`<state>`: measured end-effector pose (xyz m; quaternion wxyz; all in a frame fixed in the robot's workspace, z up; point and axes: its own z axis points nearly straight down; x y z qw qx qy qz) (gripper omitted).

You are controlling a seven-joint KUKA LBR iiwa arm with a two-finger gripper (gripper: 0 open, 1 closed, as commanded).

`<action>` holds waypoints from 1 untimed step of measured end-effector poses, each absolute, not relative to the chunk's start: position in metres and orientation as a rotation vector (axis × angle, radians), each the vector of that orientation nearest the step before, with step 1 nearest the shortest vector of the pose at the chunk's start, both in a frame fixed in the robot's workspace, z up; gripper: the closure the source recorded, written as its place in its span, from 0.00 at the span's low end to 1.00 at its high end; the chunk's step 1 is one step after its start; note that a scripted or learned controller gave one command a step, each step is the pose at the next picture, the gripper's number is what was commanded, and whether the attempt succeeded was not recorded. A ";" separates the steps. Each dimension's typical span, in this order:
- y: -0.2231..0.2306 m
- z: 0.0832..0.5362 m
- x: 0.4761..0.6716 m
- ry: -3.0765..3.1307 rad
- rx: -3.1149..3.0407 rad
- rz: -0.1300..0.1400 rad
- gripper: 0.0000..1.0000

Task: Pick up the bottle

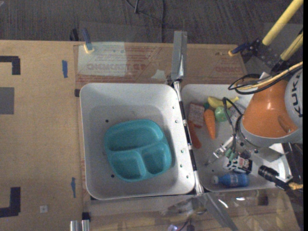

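Nearest the lower edge of the right bin (284, 170), the bottle (232, 180) is seen lying on its side, its length running along that front wall. It is a small clear-blue plastic piece with a rounded body and a paler cap end turned toward the bin's front left corner. Just above it, a little toward the middle of the bin, the gripper (230, 153) is hung over the floor; metal parts and a black-and-white block are seen at its tip. Whether it stands wide or narrow cannot be told, and nothing can be seen held in it. The bottle is kept just apart from it, on the side of the front wall. Little room is left between the bottle and that wall; more bare white floor is left to its left.

Above the wrist, the arm (269, 112) is marked by a broad, smooth orange band, and the bin's right half is covered by it. Farther back, an orange carrot (210, 123) is laid near a green rounded piece (221, 113), a yellow piece (217, 101) and a flat reddish packet (195, 114) by the left wall.

Across the dividing wall, a teal compartment tray (138, 149) with rounded corners is set on the floor of the left bin (96, 105), with open white floor all round it.
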<state>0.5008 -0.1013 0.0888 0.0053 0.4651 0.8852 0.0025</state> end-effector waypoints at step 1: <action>-0.146 0.089 0.566 2.619 1.719 0.005 0.00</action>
